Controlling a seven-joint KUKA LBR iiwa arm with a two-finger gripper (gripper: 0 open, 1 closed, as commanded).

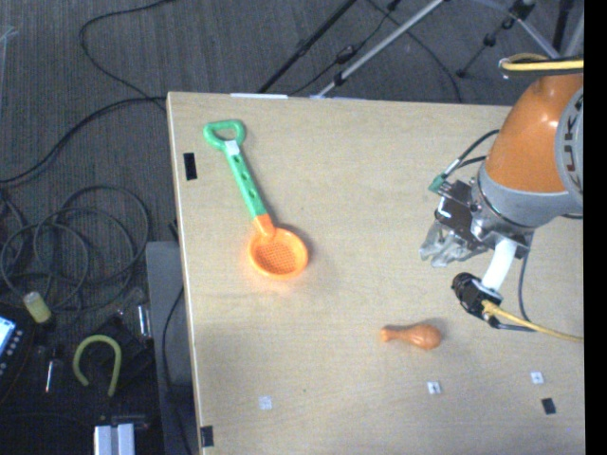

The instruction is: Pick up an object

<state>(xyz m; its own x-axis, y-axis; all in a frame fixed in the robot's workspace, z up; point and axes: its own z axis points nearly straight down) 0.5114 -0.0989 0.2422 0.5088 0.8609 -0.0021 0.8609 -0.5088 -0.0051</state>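
Note:
A toy strainer spoon [258, 207] with a green handle and a round orange head lies on the tan bench surface [360, 159], at its left side. A small orange drumstick-shaped toy [413, 335] lies nearer the front, right of centre. My gripper [444, 246] hangs over the right part of the surface, under the grey wrist and orange band of the arm [536, 150]. It is above and slightly right of the drumstick toy, apart from it, and far from the spoon. I see nothing in it.
A black cable and a yellow cable [526, 322] run off the wrist to the right. Left of the bench, cables and small tools [95, 358] lie on the dark carpet. Tripod legs [408, 22] stand beyond the far edge.

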